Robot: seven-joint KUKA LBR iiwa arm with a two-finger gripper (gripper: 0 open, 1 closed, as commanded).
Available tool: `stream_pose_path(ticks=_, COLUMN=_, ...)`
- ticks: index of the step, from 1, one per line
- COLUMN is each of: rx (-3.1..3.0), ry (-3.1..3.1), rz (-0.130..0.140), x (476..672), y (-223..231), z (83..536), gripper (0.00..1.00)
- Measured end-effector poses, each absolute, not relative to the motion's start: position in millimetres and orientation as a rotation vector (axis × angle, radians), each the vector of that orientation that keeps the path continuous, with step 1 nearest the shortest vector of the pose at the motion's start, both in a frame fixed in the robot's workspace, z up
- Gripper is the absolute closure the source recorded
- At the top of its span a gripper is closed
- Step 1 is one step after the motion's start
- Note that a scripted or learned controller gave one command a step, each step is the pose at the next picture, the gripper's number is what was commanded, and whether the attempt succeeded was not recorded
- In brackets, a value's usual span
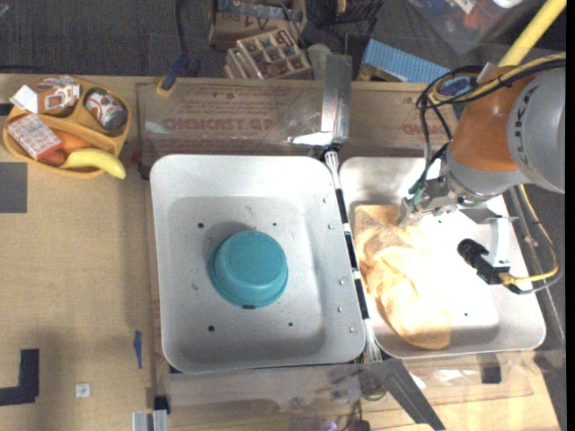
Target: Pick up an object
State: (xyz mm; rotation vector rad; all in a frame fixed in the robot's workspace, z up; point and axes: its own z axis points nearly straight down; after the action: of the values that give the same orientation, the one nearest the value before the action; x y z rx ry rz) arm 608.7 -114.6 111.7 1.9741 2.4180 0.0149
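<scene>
We see the pincer low in the right bin, at the far edge of a crumpled pale yellow cloth; we cannot tell how it is set or whether it grips the fabric. The cloth fills that bin's left side. The left bin holds an upturned teal bowl. On the worktop at far left sits a yellow tray with a banana and packets.

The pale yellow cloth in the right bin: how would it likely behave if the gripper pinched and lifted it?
The cloth lies crumpled in soft folds, so it would probably drape and sag rather than hold shape. It looks thin, so likely light. A pinch may catch just one fold.
</scene>
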Motion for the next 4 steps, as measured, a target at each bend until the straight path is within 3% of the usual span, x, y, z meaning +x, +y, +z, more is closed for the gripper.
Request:
stream_pose_path(ticks=1, rx=1.975, ry=2.418, rz=0.015, x=608.7, y=-114.7, z=111.6, gripper=0.0)
stream_pose_path(ticks=2, rx=1.898, ry=2.496, rz=0.007, x=604.5, y=-124.0, z=88.7, gripper=0.0)
stream_pose_path(ticks=3, rx=1.897, ry=2.49, rz=0.012, x=606.0, y=-125.0, z=100.5, gripper=1.0)
stream_pose_path(ticks=4, rx=1.744, ry=2.609, rz=0.001, x=558.5, y=-151.7, z=240.6, gripper=1.0)
